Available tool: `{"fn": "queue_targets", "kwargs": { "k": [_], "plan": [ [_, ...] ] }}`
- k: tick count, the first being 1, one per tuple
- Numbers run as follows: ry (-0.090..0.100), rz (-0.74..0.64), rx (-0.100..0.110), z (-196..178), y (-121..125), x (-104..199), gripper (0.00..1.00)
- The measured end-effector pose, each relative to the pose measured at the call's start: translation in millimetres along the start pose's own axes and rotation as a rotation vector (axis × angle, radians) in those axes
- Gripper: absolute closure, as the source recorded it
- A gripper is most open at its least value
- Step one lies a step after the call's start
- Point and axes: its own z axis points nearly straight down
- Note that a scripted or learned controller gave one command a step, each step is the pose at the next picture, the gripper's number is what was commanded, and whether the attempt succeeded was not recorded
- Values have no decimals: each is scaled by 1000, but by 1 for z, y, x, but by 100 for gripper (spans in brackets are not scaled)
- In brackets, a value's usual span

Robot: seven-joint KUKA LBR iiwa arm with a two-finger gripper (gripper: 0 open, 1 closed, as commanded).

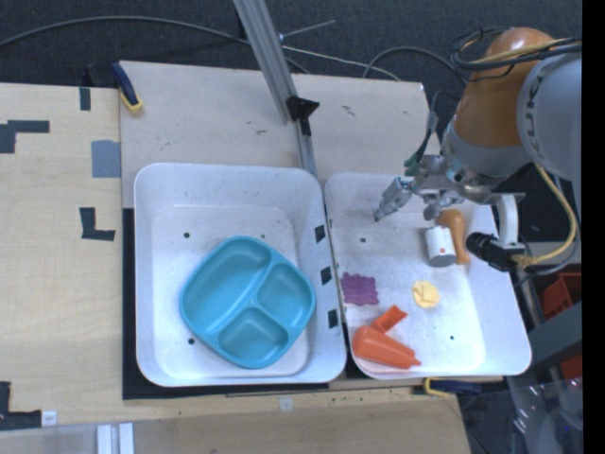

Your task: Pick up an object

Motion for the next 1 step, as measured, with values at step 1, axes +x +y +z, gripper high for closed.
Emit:
{"fn": "queue_targets", "kwargs": {
  "k": [1],
  "plan": [
    [0, 0, 0, 0, 0, 0, 0]
  ]
}}
